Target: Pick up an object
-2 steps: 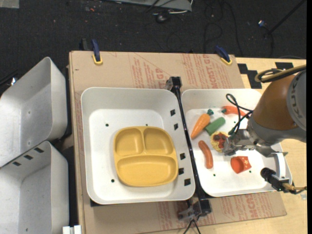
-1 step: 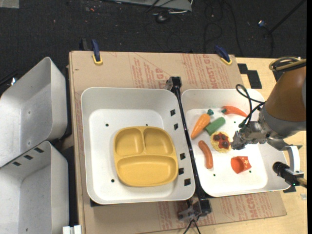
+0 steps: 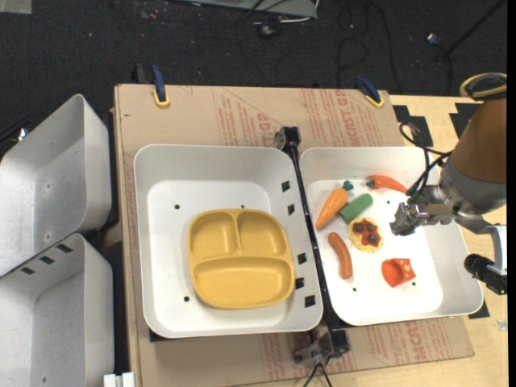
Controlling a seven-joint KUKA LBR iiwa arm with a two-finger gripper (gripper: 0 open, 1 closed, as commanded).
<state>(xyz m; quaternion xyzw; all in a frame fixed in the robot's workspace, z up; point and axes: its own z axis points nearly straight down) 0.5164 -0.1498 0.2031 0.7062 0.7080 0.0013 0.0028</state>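
Note:
The right bin (image 3: 427, 297) holds several toy foods: an orange carrot (image 3: 331, 205), a green piece (image 3: 355, 206), a red-orange pepper (image 3: 388, 184), a small pizza round (image 3: 366, 234), a red sausage (image 3: 342, 255) and a red cup-like piece (image 3: 398, 272). My gripper (image 3: 405, 219) hangs over the right bin, just right of the pizza round and above the red piece. Nothing shows between its fingers.
The left bin (image 3: 161, 216) holds a yellow compartment plate (image 3: 240, 258). A black divider (image 3: 302, 216) runs between the bins. White bin shapes (image 3: 48, 216) stand off the bench at the left. The arm's orange band (image 3: 490, 143) is at the right edge.

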